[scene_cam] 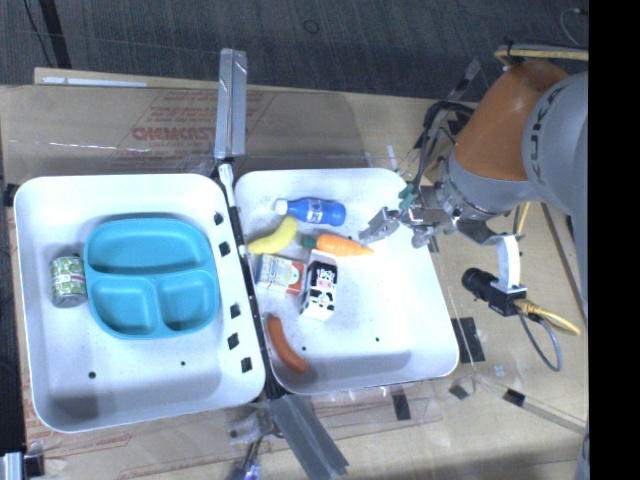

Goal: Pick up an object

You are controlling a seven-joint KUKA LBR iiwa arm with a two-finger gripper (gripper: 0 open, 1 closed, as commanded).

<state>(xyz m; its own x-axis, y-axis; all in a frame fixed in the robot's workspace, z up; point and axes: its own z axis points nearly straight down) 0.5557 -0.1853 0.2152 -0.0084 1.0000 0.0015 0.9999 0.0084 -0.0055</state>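
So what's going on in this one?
The arm's gripper hovers over the right bin, by the carrot, with nothing seen between its fingers. A blue bottle, banana, two small cartons and a sausage lie there. The left bin holds a blue tray and a can.

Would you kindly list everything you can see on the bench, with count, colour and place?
bins: 2, white, side by side
tray: 1, blue, left bin
can: 1, green, left bin, beside tray
bottle: 1, blue, right bin, far side
banana: 1, yellow, right bin
carrot: 1, orange, right bin
cartons: 2, cow-print and orange-white, right bin centre
sausage: 1, red-brown, right bin, near corner
gripper: 1, grey, over right bin
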